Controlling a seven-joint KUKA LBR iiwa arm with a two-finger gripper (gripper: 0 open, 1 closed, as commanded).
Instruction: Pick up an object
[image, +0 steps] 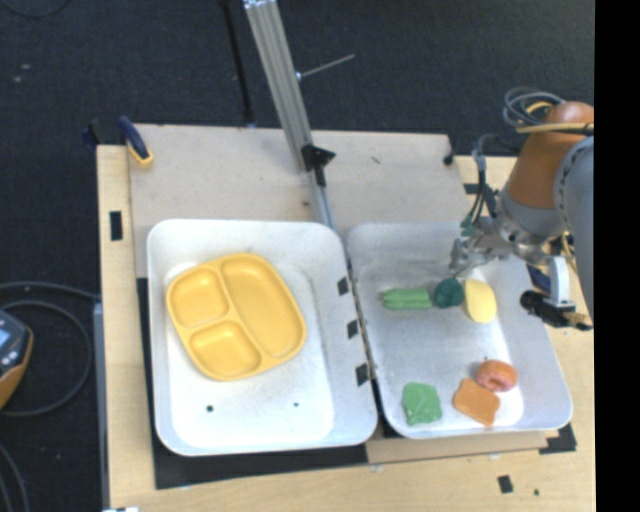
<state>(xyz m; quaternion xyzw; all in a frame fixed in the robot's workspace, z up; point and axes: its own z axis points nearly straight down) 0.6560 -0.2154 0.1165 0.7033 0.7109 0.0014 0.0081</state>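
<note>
Camera view: slanted look down on two white bins, arm in from the right.
Near edge, right bin: green block, orange block and a reddish round piece touching it, grouped at the bin's near side.
Left bin: yellow divided tray, well apart from the arm, not a likely target.
Mid right bin: yellow egg-shaped piece, just beside a dark green round piece, which touches a light green elongated piece.
Gripper: low over the right bin's far half, just behind the dark green and yellow pieces; nothing visible between the fingers; spread or pressed together, cannot tell, too small and blurred.
Step in hand (judgement): approach to a pick, target probably the dark green or yellow piece, nearest the tip.
Doing it well: centre over one piece, not the seam between the two; come straight down, close across the narrow side.
Risk: the touching pieces may get shoved apart or both half-caught; the yellow one looks smooth and rounded, may squirt out.
Far: bare bench, metal pole.
</note>
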